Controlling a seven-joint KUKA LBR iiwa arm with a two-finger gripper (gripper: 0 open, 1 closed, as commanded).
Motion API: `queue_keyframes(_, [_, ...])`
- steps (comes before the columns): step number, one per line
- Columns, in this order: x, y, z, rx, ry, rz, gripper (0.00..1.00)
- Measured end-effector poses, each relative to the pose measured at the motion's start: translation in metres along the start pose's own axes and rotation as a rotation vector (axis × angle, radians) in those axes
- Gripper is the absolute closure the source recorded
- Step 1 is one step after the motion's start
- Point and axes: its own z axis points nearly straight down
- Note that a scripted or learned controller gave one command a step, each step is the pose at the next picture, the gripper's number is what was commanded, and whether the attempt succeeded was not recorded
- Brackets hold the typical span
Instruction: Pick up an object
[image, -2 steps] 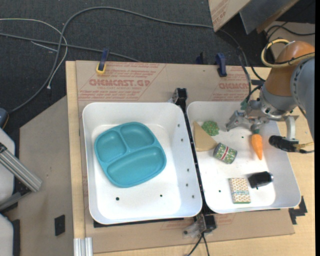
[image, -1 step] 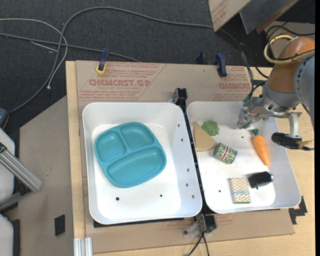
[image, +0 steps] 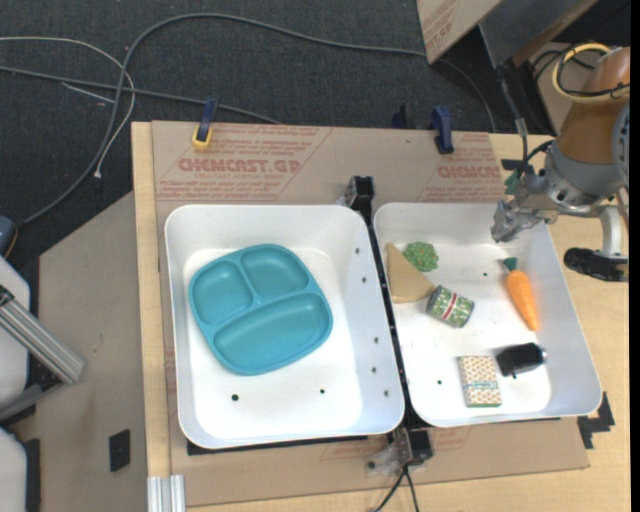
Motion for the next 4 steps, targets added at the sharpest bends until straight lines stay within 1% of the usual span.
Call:
queue_keyframes(1, [-0.010,0.000,-0.053,-0.001,0.000,0.000,1.00])
queue_keyframes(2, [-0.010,-0.005,-0.115,-0.001,0.000,0.000,1.00])
queue_keyframes(3, [0.046,0.003,-0.117,0.005,0.002,-0.004,1.00])
queue_keyframes(4, [0.104,-0.006,-0.105,0.008,0.004,-0.005,1.00])
